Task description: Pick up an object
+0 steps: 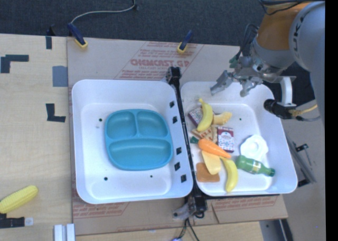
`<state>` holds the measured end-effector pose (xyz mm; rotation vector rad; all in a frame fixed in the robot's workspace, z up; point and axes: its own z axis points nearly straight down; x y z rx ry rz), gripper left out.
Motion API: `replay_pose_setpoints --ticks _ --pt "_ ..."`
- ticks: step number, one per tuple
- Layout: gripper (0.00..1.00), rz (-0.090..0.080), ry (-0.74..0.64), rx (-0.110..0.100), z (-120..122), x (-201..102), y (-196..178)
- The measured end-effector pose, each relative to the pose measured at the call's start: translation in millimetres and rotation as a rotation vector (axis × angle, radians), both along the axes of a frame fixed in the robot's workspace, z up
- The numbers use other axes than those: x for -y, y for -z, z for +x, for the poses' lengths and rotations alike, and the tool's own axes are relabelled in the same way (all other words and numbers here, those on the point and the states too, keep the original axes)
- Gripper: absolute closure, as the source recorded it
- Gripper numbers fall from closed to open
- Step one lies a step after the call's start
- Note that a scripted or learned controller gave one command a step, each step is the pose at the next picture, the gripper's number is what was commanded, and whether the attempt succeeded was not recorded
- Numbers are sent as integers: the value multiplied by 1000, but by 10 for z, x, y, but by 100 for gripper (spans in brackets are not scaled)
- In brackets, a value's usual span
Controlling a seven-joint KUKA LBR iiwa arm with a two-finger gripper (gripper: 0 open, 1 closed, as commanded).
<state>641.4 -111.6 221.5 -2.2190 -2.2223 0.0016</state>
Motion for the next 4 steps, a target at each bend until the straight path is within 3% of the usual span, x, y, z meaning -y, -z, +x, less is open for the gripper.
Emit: replay_pose_setpoints --ticks 1,2,3,4 --pt "0 0 -1 2 123 -155 1346" --pt "100 0 -2 1 122 -160 1252" --pt "100 1 -1 2 -385 -642 365" --pt "0 0 0 0 -391 -637 376"
